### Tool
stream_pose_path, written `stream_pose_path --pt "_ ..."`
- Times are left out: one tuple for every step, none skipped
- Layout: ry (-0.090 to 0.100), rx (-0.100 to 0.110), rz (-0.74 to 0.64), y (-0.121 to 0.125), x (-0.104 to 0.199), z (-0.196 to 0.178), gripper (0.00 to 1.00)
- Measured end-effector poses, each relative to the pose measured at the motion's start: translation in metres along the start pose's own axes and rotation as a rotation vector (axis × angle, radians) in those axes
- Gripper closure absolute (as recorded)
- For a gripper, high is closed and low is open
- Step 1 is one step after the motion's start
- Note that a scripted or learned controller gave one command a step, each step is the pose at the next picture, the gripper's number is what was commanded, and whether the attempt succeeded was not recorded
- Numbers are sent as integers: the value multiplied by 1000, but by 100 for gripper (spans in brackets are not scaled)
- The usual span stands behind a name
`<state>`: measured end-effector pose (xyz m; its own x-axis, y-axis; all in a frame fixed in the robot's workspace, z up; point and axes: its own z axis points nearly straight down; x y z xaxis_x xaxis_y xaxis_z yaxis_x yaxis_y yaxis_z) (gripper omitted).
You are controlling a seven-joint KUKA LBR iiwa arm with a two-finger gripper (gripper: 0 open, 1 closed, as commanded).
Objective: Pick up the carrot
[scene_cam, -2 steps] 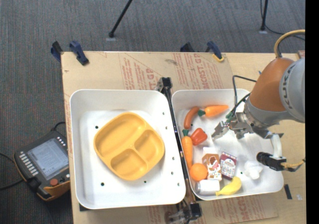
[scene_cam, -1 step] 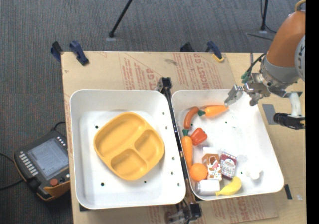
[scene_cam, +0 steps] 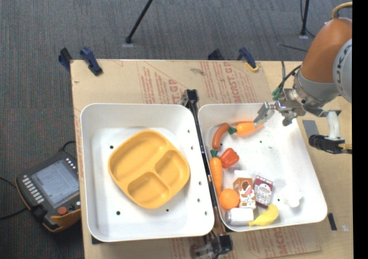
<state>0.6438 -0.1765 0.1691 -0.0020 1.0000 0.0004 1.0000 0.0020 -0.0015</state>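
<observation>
The gripper (scene_cam: 265, 113) hangs over the far edge of the right-hand shallow white bin (scene_cam: 305, 166), its two dark metal fingers slanting down and to the left. Their tips sit at the thin end of a small orange carrot with a green top (scene_cam: 245, 129); whether they are spread or closed, or have any hold on it, cannot be told from this view.

That carrot lies on the bin floor in the far left part, its long axis running nearly left to right, the green top to the left and the tip pointing right toward the fingers. Its leafy end touches a curved reddish-orange sausage (scene_cam: 219, 134).

A second, longer orange carrot (scene_cam: 215, 174) lies nearer the camera along the bin's left wall, its axis running far to near, beside a red pepper (scene_cam: 229, 157). It is well apart from the fingers, so the smaller carrot is the likelier target.

To grip it, the fingers would probably need to straddle the carrot across its width, not along its length.
</observation>
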Motion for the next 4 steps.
stream_pose_path --pt "0 0 -4 0 2 12 0" --pt "1 2 -1 0 30 82 0" --pt "-1 -3 2 1 -33 42 0" --pt "-2 -5 1 1 -37 -74 0"
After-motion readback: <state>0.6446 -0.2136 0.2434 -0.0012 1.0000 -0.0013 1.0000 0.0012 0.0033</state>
